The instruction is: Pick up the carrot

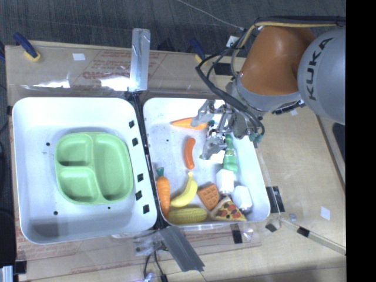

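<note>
Two white bins were seen side by side on the bench. In the left bin a green tray with three parts was lying flat in the middle. The right bin was full of toy food.

The carrot was found at the left wall of the right bin, near the front. It was lying long-ways along that wall, with its green top pointing to the back. It was touching the banana, or just beside it. An ear of corn was lying across the front, next to the carrot's tip. Beside the corn, a waffle and a pizza slice were seen. A red sausage was lying in the middle of the bin. An orange wedge-shaped piece was seen near the back wall. A green and white bottle and a white cylinder were lying along the right wall.

The arm was reached in from the right, and the gripper was held low over the back part of the right bin — well apart from the carrot. The fingers were seen as metal parts pointing down. It could not be told if they were apart or together — nothing was seen clamped between them.
</note>
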`<state>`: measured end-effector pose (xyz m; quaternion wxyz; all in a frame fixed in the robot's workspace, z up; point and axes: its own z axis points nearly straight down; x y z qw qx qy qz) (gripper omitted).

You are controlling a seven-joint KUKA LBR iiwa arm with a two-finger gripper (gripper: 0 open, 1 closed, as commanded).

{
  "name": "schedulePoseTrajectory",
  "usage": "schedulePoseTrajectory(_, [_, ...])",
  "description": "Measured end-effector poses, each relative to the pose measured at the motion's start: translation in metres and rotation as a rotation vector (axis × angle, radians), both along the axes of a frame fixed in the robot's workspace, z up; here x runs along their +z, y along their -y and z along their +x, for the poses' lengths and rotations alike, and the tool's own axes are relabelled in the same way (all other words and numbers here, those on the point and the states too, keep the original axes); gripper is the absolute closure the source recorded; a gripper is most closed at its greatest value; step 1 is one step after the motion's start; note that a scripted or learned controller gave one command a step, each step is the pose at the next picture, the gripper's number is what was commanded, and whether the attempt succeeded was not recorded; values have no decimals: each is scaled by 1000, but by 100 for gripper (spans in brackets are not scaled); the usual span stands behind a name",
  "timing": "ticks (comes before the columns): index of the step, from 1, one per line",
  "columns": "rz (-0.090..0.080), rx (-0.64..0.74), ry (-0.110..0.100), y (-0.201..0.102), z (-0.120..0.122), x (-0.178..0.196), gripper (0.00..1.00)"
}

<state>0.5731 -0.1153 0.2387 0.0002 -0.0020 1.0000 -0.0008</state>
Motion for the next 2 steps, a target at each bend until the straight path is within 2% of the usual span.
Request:
schedulePoseTrajectory(1, [3, 325, -2, -81, -61, -47, 0])
schedulePoseTrajectory(2, [2, 280, -1, -47, -89, -47, 0])
